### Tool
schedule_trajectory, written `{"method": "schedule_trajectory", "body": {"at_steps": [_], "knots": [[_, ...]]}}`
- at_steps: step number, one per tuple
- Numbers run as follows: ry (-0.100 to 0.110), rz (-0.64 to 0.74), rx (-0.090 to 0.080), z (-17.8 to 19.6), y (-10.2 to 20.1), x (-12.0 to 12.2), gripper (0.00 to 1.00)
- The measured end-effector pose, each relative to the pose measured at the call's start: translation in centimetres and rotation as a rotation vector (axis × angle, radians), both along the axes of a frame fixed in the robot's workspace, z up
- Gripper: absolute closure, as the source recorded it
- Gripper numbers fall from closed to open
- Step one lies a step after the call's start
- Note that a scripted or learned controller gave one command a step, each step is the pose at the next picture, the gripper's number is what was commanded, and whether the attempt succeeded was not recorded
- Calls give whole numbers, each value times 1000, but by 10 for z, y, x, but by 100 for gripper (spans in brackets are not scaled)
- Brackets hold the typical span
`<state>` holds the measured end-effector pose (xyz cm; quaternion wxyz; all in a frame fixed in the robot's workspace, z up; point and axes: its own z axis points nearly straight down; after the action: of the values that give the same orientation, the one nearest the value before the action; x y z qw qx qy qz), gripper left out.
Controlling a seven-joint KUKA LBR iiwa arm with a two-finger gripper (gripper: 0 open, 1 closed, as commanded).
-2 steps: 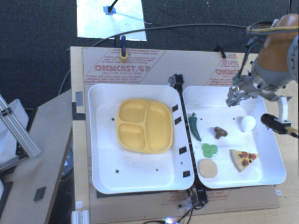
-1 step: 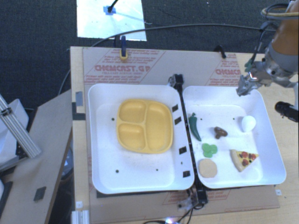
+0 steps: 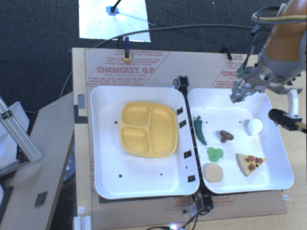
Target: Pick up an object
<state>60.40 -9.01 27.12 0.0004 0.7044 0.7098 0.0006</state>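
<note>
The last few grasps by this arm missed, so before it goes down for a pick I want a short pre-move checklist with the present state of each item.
1. Gripper above the right bin, which holds the objects: ok, it hangs over the far rim.
2. Nothing between the fingers: cannot tell, too small and blurred.
3. Targets lie apart: ok; the white egg, brown piece and pizza slice each have room around them.
4. Crowded picks: not ok; the green pepper lies by the divider wall, and the green round piece sits close to the tan disc.
5. Gripper directly over a target: not ok, none lies under it.
</note>
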Motion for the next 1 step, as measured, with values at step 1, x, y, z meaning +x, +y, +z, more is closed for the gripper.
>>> {"method": "schedule_trajectory", "body": {"at_steps": [1], "knots": [[1, 0, 0, -6, 45, -5, 100]]}}
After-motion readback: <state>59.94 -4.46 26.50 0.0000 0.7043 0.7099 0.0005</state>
